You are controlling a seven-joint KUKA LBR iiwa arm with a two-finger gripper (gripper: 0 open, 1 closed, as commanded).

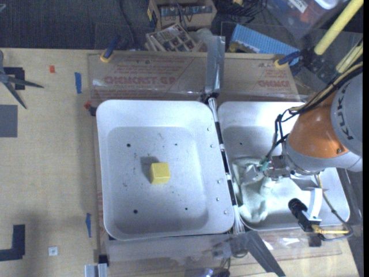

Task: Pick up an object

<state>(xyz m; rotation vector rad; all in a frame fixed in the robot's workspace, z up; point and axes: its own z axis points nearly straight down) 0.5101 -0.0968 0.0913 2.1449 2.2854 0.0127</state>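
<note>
Yellow block point(160, 173) lies alone in the left bin point(115, 115), a little left of the middle of its floor and well apart from every wall, with a short dark shadow at its upper left. The floor around it carries a few small dark specks. The right bin point(249, 112) stands just beside the left one, their rims meeting along a narrow seam. The arm point(314, 136) reaches in over this right bin from the right, its orange band sitting above the bin's middle. The gripper point(266, 175) is low over the left half of the right bin, far from the yellow block and separated from it by the seam between the bins. Whether the gripper is clenched or released cannot be made out, since the wrist and its cables cover it. Just below and left of the gripper lies a pale crumpled thing point(253, 199), whitish and soft-looking, close against the bin's left wall and running toward the near left corner; cloth or plastic, I cannot tell. It is touching or very nearly touching the gripper, and no grasp on it can be seen. The bench point(46, 154) to the left of the bins is light wood with small blue tape marks point(78, 82).
</note>
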